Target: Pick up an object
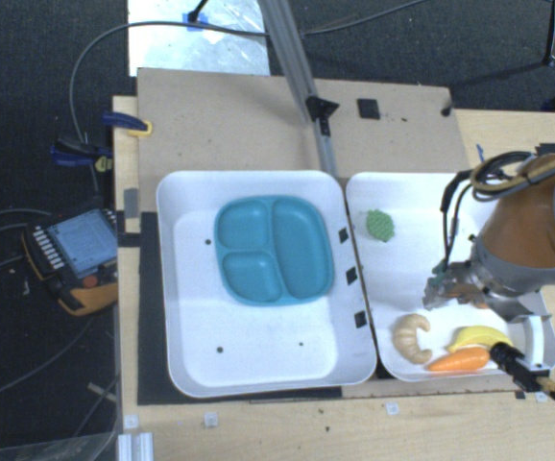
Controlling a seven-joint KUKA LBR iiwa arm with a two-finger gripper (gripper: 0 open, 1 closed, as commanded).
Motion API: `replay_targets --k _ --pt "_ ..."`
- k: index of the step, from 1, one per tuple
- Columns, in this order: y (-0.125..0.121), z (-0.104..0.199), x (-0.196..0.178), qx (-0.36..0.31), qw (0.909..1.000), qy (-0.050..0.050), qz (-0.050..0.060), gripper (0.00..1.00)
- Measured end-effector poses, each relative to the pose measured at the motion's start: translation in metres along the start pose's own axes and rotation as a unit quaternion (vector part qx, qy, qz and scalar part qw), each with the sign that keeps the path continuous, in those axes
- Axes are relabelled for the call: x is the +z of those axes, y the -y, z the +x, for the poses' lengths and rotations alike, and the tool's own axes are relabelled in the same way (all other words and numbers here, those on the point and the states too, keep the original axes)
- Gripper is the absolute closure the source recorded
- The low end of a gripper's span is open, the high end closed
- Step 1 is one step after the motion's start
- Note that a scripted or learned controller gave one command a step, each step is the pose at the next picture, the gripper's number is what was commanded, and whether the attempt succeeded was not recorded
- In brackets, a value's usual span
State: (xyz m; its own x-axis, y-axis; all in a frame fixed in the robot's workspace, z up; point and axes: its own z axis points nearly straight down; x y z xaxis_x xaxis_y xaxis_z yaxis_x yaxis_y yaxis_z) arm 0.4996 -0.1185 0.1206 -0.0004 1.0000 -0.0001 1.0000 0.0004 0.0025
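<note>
two shallow white bins sit side by side on the worktop, a tan board w/ dark floor around it. the left bin holds a blue divided plate w/ three compartments, lying flat in the bin's upper half, nothing visible in the compartments. the right bin holds four small items. a green bumpy piece, prob. a toy veg or fruit, lies alone near the bin's upper left, well apart from the rest. along the bin's near edge: a pale tan croissant-shaped piece curled in a c, then an orange carrot lying on its side just beside it to the right, and a yellow banana just above the carrot, touching or nearly touching it.

the arm comes in from the right, orange band showing, w/ black cables looped over its top. the gripper hangs low over the right bin, above and just right of the croissant piece, left of the banana. the gripper's tip is dark and small at this angle; can't tell if it's open or closed, and nothing can be seen gripped in it.

off the worktop at left: blue and yellow clamps at the board's edge, and a blue-screened handheld unit w/ an orange underside on the floor among cables.
</note>
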Motion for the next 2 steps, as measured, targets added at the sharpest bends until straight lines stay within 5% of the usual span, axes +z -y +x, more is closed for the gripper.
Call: replay_targets --k 1,2 --pt "-0.010 -0.001 -0.061 -0.002 1.0000 0.001 -0.003 1.00" --pt "-0.011 -0.001 -0.084 -0.002 1.0000 0.000 -0.001 1.00"
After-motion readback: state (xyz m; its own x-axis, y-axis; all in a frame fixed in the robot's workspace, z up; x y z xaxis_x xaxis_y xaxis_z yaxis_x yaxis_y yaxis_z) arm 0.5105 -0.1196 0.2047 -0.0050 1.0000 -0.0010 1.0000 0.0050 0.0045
